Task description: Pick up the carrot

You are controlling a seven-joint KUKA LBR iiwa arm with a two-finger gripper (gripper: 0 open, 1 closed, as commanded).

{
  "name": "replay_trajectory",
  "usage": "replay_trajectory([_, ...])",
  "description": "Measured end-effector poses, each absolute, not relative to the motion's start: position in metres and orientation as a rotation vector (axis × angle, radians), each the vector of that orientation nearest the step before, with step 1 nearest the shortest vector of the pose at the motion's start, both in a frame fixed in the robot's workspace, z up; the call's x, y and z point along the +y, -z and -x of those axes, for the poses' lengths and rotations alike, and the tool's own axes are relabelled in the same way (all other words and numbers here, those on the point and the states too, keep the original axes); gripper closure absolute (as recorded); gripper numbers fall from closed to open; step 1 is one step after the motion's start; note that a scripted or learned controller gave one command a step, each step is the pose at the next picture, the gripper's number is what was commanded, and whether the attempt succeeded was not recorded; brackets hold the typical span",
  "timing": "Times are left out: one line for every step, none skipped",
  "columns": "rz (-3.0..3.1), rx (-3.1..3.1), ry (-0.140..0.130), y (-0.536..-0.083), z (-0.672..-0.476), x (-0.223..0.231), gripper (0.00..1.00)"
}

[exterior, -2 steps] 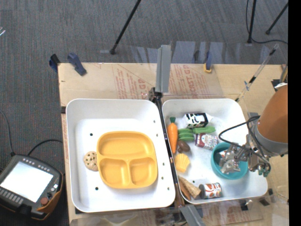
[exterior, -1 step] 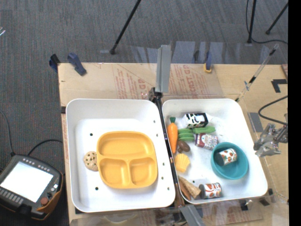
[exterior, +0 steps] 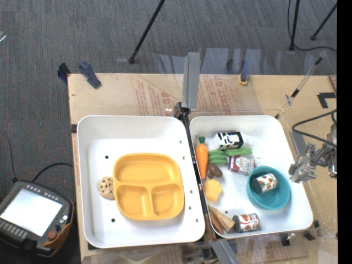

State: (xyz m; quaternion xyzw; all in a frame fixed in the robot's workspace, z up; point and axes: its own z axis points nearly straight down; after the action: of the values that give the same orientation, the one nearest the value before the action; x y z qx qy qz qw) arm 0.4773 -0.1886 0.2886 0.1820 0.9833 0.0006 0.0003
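The carrot (exterior: 202,159) is orange with a small green top. It lies lengthwise in the right bin (exterior: 275,122), close against that bin's left wall. My gripper (exterior: 302,170) hangs at the far right, just outside the right bin's right rim, well away from the carrot. A teal bowl and several small items lie between the two. The gripper looks small and grey here, with nothing visible in it.
Beside the carrot are green pods (exterior: 222,157), a brown piece (exterior: 214,171) and a yellow piece (exterior: 213,190). A cow-patterned carton (exterior: 230,140), a labelled can (exterior: 241,164), a teal bowl (exterior: 269,194) holding a can (exterior: 266,182), and another can (exterior: 246,222) share the bin. The left bin (exterior: 88,147) holds a yellow divided plate (exterior: 148,187) and a cookie (exterior: 105,187).
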Motion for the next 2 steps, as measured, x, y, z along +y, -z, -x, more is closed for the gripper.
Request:
replay_trajectory([-0.403, 3.104, 0.004, -0.409, -0.478, -0.213, 1.0])
replay_trajectory([-0.098, 3.143, -0.005, -0.328, -0.477, -0.211, 1.0])
